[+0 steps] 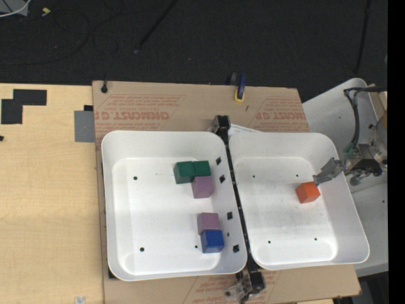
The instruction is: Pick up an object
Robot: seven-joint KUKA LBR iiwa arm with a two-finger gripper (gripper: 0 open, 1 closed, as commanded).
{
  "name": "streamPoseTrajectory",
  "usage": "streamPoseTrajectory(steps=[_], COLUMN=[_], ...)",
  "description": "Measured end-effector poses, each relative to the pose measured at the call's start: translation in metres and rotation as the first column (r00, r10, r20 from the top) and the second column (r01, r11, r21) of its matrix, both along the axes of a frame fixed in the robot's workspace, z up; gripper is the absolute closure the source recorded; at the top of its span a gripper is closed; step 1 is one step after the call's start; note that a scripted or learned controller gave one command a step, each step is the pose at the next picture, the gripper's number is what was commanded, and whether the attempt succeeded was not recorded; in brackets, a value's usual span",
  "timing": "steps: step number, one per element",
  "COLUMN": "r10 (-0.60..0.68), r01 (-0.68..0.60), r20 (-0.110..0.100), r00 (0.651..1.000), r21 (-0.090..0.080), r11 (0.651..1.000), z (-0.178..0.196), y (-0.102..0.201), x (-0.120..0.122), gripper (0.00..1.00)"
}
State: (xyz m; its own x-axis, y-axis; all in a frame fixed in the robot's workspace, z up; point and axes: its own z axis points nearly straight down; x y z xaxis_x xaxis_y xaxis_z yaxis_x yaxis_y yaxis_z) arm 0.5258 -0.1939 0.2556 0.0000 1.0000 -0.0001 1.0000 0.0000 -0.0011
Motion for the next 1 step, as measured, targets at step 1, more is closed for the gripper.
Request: streamPoseTrajectory(steps=[1], r10=[0.000], r01=[0.000], r20=[-0.004], r00=[1.000], r21=[0.000], r11=[1.000], z=[-0.1758], y=[-0.0187], x=[0.0062], gripper=[0.00])
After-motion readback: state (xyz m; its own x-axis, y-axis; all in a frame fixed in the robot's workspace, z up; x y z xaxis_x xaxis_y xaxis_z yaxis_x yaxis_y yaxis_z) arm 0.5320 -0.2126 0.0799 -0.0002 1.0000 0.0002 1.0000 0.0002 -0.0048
